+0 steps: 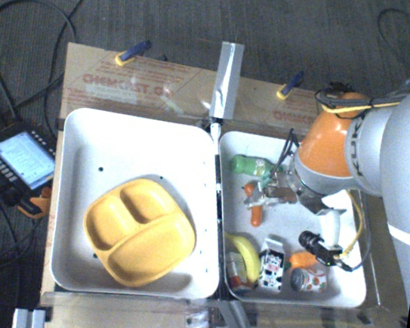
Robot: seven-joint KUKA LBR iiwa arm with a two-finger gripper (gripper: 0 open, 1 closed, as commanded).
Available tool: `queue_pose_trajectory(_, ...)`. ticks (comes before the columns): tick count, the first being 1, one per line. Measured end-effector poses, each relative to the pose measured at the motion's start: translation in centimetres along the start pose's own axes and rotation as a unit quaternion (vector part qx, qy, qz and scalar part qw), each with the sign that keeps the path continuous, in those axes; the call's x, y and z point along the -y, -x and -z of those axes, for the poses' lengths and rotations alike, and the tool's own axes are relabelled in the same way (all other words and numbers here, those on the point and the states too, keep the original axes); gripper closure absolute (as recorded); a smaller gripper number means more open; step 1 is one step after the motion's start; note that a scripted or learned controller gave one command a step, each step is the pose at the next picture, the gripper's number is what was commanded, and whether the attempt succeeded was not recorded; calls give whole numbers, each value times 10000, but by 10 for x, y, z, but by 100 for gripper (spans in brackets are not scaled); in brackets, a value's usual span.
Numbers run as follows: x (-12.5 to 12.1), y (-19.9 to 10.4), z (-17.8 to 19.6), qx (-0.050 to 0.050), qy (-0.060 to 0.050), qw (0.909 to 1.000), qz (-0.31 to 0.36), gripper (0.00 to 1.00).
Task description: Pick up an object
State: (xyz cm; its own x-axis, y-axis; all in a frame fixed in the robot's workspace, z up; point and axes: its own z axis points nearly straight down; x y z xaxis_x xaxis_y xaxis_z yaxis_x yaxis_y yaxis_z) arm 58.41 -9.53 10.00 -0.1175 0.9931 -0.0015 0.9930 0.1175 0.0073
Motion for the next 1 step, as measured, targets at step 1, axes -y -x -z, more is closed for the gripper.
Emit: queue_pose_trajectory(1, -6, -34, 94, -2, -61, 9995, -303, 100)
